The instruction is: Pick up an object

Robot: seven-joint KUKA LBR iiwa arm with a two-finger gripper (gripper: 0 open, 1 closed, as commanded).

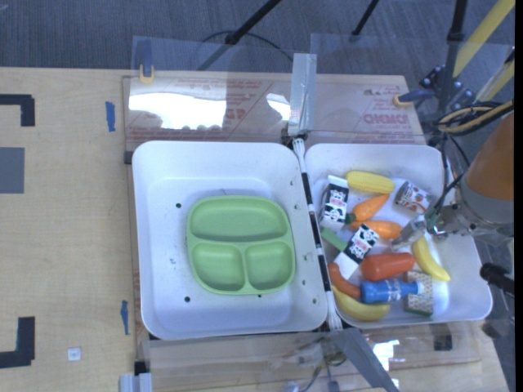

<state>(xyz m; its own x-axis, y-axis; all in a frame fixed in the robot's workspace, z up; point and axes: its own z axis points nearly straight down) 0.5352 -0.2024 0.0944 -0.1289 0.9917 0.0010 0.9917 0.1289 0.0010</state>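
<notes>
The right bin (470, 296) holds a heap of toy food. In it lie a yellow piece (369, 181), a carrot (372, 206), two cow-patterned cartons (335, 202) (362, 242), a red-orange pepper (388, 265), a blue bottle (392, 291), a banana (359, 307) at the front and a second banana (429, 260) at the right. My gripper (423, 225) reaches in from the right edge and hangs low over the bin's right half. It sits between a small printed can (411, 196) and the right banana, beside an orange piece (384, 229).
In the left bin (155, 178) lies a green plate (241, 243) with three compartments. A metal divider (301, 104) and clear panels stand behind the bins. Cables and tripod legs crowd the far right, where the arm's orange band (498, 166) shows.
</notes>
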